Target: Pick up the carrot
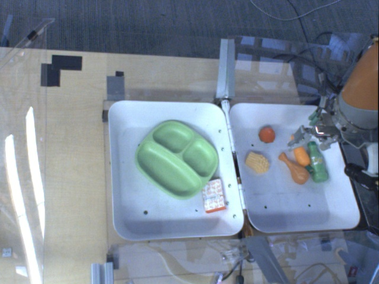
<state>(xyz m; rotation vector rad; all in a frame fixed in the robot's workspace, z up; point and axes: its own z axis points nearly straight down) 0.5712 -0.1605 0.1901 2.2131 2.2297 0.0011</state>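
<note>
Your metal 2-finger pincer (309,136) hovers spread just above the small orange carrot (301,155) — approach step. Next you descend, straddling it beside the green bottle (317,164).

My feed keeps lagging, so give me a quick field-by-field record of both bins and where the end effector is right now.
left bin: green divided plate; small red-and-white packet at the plate's lower right edge
right bin: tomato, corn piece, drumstick, carrot, green bottle
carrot: lies between drumstick and green bottle, close against both
end effector: over the right bin's upper right, just above the carrot
carrot held: no
</note>
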